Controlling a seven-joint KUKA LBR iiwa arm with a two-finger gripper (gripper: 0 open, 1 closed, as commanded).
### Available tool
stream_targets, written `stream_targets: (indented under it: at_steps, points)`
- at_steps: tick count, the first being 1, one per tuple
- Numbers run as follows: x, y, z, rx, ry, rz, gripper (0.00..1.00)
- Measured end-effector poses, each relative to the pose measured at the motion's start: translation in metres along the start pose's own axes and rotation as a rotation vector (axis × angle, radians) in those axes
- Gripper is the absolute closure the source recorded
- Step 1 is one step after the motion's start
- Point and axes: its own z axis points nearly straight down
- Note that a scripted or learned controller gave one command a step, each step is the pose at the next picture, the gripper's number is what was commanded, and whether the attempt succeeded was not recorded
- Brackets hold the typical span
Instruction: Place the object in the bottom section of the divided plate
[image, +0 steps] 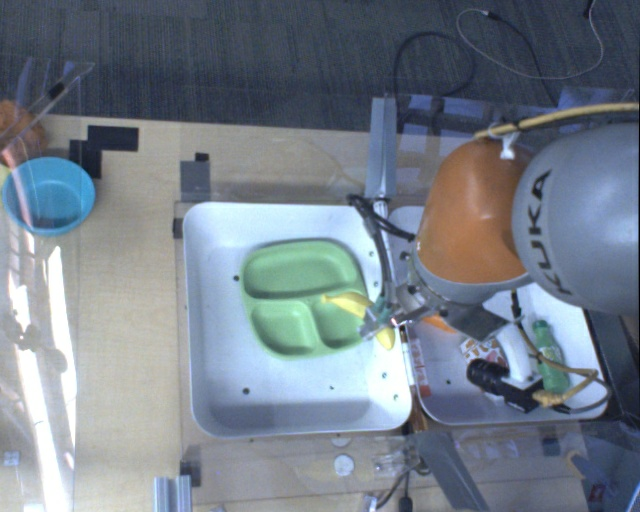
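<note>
gripper (379, 318): poised at the right rim of the green divided plate (300, 272), the arm's orange band and grey wrist crowding in above it from the right; whether it grips or has let go cannot be told, as its tip is small and blurred. yellow object (347, 302): slender, long axis running from upper left to lower right, passing directly beneath the gripper; one end over the plate's lower right compartment, the other end out past the plate's rim toward the bin wall. its middle is hidden by the gripper, so held or resting cannot be settled. judgement: the lower compartments lie just left of the gripper and slightly toward the near edge. plate: sits mid left bin (250, 415). right bin (440, 405): largely covered by the arm; a green bottle (545, 362) shows.
</note>
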Motion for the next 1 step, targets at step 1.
stream_targets:
  at_steps: [1]
  points:
    - [0.0624,0.0305,-0.0391,-0.002,0.000,-0.101,1.00]
